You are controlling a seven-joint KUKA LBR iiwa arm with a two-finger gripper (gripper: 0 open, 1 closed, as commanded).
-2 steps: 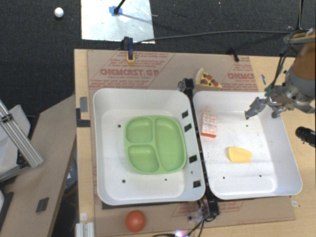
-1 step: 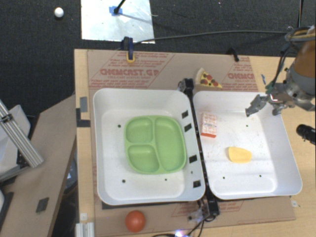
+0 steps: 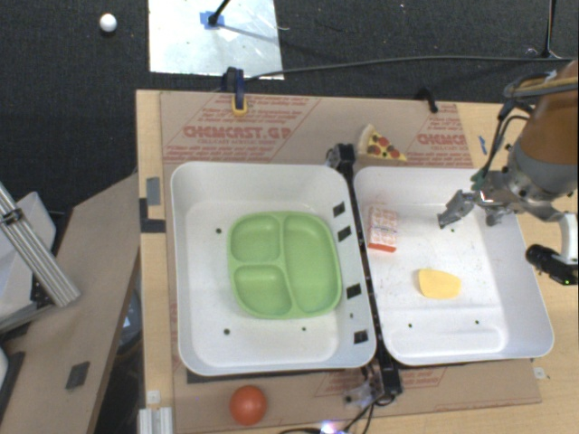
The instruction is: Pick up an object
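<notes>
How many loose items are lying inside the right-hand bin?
2: a small red and white box near the bin's left wall, and a yellow piece toward the middle. The arm may hide more at the right edge.

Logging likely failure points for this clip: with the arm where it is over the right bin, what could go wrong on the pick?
1. The claw hangs over bare floor of the right bin, apart from both the yellow piece and the small carton; closing here would probably grab nothing.
2. The yellow piece looks low and flat, so it may slip out.
3. The carton lies near the bin's left wall, which could block a finger.
</notes>
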